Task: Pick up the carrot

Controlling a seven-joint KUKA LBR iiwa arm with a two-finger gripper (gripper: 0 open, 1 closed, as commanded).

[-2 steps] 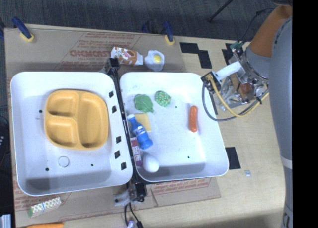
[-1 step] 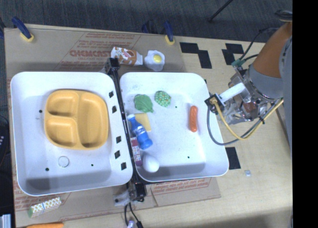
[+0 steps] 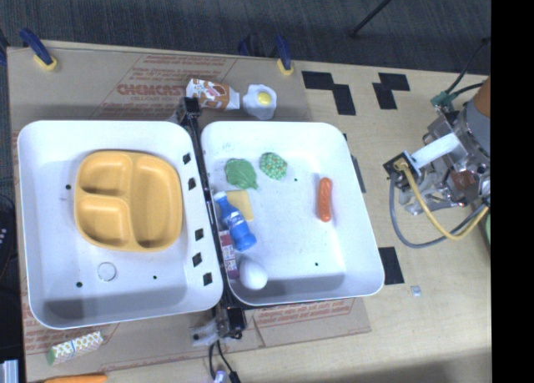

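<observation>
**A:** Where is the carrot?

**B:** The carrot (image 3: 324, 199) lies on the floor of the right bin (image 3: 357, 231), close to that bin's right wall. It is orange-red, its length runs roughly up and down the view, and it lies apart from the other things in there.

**A:** And the claw?

**B:** The claw (image 3: 446, 181) is over the desk (image 3: 434, 298), outside both bins, to the right of the right bin and well apart from the carrot. I cannot tell from this angle whether it is open or closed.

**A:** What else sits in the right bin?

**B:** A green leaf (image 3: 239, 173) and a round, knobbly green piece (image 3: 273, 164) lie just beside each other toward the far side. A yellow square slice (image 3: 243, 204) lies right below the leaf. A blue bottle (image 3: 234, 224) lies near the left wall, against the slice's edge. A white egg-like ball (image 3: 253, 274) rests in the near left corner.

**A:** The left bin?

**B:** The left bin (image 3: 42, 281) holds a yellow divided plate (image 3: 83, 206) with three compartments, lying flat in the middle.

**A:** Anything on the desk itself?

**B:** A small brown and white carton (image 3: 209, 93) and a white piece with a yellow centre (image 3: 260, 99) stand side by side just beyond the right bin's far edge.
</observation>
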